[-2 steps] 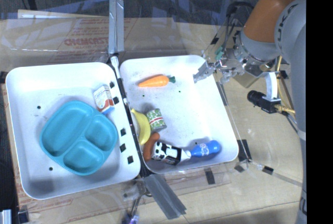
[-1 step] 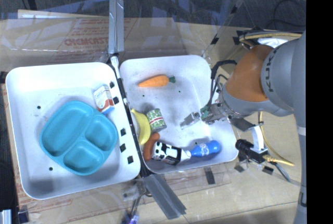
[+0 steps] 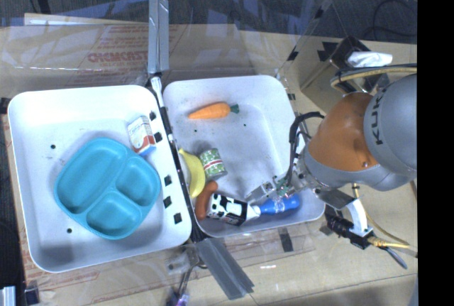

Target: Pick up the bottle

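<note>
A blue bottle [image 3: 281,207] lies on its side along the front wall of the right bin [image 3: 234,88], near its front right corner. My gripper [image 3: 272,190] hangs low directly behind the bottle, its fingers [image 3: 258,192] spread apart and nothing visible between them. The arm's orange band [image 3: 340,138] and grey wrist stand over the bin's right rim. The bottle's left end touches a black-and-white cow-patterned toy [image 3: 228,207].
The right bin also holds a carrot [image 3: 210,111] at the back, a yellow banana [image 3: 190,171], a green can [image 3: 212,162] and a brown sausage [image 3: 204,199]. The left bin [image 3: 42,113] holds a blue divided plate [image 3: 108,187] and a small white carton [image 3: 140,133].
</note>
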Controlling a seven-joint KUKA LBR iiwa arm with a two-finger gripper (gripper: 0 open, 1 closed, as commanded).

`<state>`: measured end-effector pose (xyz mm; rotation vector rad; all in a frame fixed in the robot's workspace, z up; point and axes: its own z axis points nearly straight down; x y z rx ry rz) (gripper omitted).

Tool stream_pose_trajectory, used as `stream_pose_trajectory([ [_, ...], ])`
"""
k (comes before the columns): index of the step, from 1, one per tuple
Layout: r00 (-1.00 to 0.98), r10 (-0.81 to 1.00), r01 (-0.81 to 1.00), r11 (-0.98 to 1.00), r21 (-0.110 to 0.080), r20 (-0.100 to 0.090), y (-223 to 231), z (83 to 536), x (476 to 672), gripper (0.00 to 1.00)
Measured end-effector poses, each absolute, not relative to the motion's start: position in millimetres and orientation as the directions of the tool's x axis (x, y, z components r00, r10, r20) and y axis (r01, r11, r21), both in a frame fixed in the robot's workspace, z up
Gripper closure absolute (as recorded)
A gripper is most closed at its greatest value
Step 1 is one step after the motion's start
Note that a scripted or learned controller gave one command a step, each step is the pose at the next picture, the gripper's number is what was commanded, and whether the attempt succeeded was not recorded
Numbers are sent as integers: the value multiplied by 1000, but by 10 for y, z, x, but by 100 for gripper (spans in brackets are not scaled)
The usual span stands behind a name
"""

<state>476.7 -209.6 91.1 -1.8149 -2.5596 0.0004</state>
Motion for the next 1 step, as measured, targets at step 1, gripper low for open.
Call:
stream_pose_trajectory([
  [1,-335,942,942,335,-2,3,-2097,1010,4777,100],
])
